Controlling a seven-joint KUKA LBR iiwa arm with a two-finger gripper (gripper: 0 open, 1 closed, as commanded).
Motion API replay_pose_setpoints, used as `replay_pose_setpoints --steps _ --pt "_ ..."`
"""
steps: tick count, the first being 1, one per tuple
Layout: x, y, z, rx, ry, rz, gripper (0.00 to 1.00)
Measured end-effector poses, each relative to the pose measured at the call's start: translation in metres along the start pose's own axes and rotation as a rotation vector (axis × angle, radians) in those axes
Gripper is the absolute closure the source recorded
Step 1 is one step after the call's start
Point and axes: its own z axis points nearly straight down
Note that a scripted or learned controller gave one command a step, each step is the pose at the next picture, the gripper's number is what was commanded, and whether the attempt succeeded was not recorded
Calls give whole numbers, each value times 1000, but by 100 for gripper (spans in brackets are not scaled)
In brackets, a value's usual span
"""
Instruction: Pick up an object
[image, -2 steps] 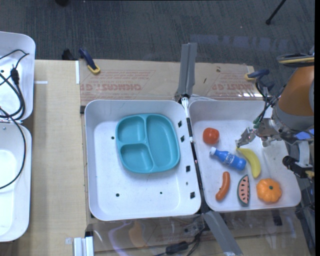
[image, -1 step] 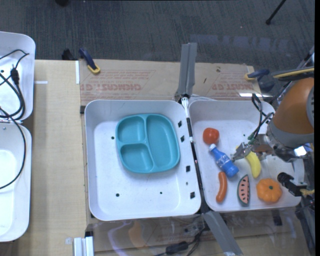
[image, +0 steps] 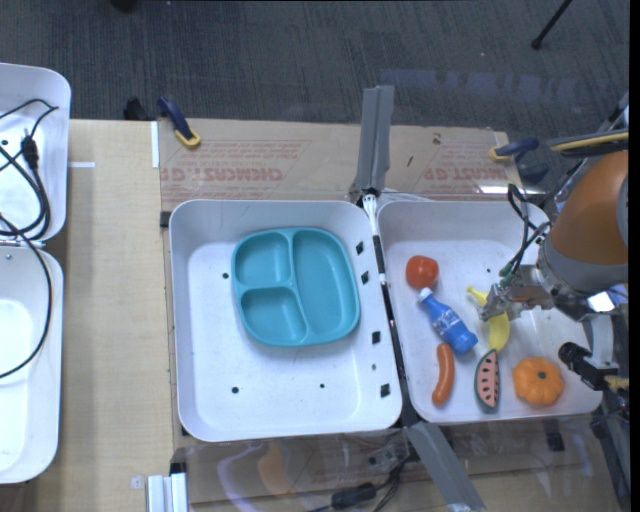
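The right bin (image: 455, 232) holds several toy foods. A red tomato (image: 422, 269) lies at its back left, with a blue bottle (image: 447, 322) in front of it. An orange sausage (image: 443, 373), a watermelon slice (image: 487, 380) and an orange pumpkin (image: 538, 382) line the front. A yellow banana (image: 497, 333) lies right of the bottle. My gripper (image: 498, 303) is directly over the banana's middle, and its metal body hides that part of the fruit. Whether it touches the banana cannot be made out.
The left bin (image: 200, 300) holds a teal divided plate (image: 296, 285). A grey divider post (image: 376, 140) rises between the bins at the back. The arm's orange band (image: 598, 205) hangs over the right bin's right side. Cables lie on white trays (image: 30, 150) at far left.
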Motion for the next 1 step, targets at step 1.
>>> replay_pose_setpoints --steps 1 --pt "56 42 -88 -3 -1 -11 100"
